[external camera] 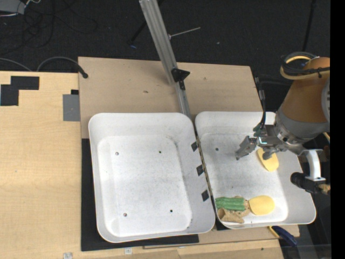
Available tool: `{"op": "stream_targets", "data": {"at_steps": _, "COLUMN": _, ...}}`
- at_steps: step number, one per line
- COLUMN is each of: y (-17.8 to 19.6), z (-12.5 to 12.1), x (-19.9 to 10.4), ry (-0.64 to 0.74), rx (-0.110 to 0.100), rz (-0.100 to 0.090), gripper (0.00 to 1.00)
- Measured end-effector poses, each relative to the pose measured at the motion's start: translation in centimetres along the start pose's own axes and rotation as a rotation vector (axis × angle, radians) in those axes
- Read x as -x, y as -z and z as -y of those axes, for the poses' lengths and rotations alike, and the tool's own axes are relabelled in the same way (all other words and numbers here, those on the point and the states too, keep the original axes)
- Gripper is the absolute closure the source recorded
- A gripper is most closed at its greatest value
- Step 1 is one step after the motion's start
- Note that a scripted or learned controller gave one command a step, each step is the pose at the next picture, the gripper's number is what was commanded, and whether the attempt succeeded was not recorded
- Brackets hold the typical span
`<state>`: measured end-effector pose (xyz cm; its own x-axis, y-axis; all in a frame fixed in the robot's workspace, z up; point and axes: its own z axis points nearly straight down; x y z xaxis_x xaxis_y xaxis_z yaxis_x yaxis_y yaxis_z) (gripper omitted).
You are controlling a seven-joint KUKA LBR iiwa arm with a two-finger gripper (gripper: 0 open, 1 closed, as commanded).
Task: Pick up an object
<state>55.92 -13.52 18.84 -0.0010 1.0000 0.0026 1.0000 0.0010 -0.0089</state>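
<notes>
- Bench: light wood board at centre frame, carrying two shallow white bins side by side.
- Left bin: large white tray at lower centre, a few small dark dots on its floor.
- Right bin: white tray at lower right, touching the left bin along a shared edge with dark clips.
- Arm: grey body with orange band, entering at the right edge, bent over the right bin.
- Pincer: low over the right bin's upper middle; the fingers stand spread apart, with nothing between them.
- Yellow object: pale yellow piece in the right bin, just beside the pincer on its lower right, partly under the wrist.
- Yellow round object: at the bin's lower edge.
- Green object: touching the round yellow one on its left.
- Tan object: just below the green one.
- Metal rail: slanted aluminium bar from upper centre down to the bins' junction.
</notes>
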Motion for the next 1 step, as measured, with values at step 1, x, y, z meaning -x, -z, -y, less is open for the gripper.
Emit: {"op": "stream_targets", "data": {"at_steps": 1, "y": 0.28, "z": -0.09, "x": 0.10, "ry": -0.002, "rx": 0.006, "rz": 0.001, "gripper": 0.00}}
